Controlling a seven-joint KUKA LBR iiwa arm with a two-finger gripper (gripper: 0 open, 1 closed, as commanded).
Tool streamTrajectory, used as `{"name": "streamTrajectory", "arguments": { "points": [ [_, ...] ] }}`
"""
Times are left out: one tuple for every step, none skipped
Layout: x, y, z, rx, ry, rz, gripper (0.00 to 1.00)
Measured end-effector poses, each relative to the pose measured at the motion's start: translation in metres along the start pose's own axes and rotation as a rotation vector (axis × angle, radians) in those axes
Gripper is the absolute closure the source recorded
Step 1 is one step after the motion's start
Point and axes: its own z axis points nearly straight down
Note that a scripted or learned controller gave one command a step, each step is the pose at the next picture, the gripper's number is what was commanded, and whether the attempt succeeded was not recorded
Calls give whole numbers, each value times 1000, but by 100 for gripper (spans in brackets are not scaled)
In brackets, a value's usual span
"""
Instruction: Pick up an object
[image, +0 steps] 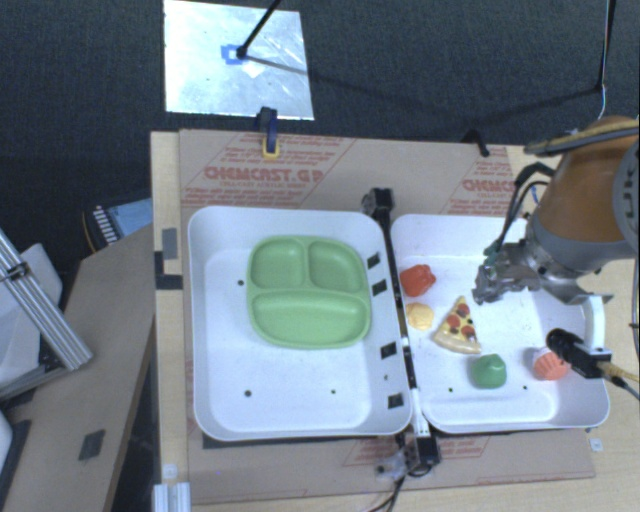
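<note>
My gripper hangs over the middle of the right bin, reaching in from the right under the orange-banded wrist. Just left of it lies a red toy, and below that a small yellow piece. A pizza slice toy lies below and left of the gripper, apart from it. Nearer the front sit a green round toy and an orange-red toy. None of these is seen between the gripper's fingers.
The left bin holds a green divided plate. A black divider with clips runs between the bins. Both bins rest on a cardboard sheet.
</note>
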Motion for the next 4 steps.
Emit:
{"name": "streamTrajectory", "arguments": {
  "points": [
    [0, 2, -34, 1, 1, -4, 100],
    [54, 3, -44, 4, 4, -10, 100],
    [108, -5, -49, 6, 5, -10, 100],
    [166, -8, -50, 6, 5, -11, 100]
  ]
}}
